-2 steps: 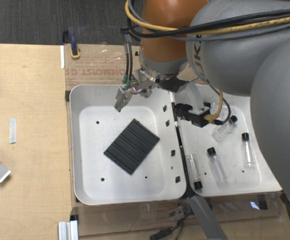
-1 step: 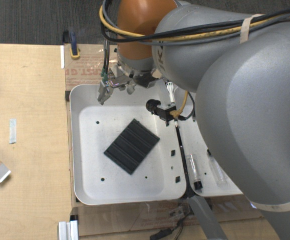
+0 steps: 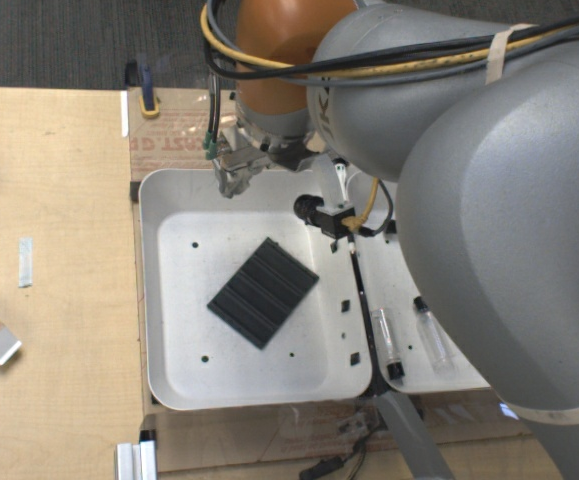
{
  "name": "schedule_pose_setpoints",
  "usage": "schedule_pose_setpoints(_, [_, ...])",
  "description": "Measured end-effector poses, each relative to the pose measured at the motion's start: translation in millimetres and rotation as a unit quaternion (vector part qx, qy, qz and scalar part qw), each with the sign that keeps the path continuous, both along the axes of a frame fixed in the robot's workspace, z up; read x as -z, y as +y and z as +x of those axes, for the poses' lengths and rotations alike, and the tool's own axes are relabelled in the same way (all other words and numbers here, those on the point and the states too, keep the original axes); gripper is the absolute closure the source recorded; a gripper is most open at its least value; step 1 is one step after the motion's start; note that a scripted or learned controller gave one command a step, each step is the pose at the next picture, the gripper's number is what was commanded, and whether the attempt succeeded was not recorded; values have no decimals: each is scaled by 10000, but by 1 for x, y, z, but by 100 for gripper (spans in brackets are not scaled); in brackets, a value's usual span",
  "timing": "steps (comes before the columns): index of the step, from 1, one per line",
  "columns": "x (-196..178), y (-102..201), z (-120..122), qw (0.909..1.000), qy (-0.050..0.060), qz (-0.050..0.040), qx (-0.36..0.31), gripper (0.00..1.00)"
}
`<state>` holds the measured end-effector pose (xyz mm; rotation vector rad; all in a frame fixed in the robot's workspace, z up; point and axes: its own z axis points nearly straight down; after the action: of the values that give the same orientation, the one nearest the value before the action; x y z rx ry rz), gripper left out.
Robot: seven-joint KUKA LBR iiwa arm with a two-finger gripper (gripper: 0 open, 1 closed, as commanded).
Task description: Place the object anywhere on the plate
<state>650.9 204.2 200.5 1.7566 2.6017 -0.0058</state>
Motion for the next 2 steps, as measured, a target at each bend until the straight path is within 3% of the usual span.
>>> schedule_pose_setpoints(1, [52, -54, -36, 9966, 10, 15, -824, 100])
schedule_pose_setpoints(2, [34, -76, -70, 9507, 11, 22, -3100, 100])
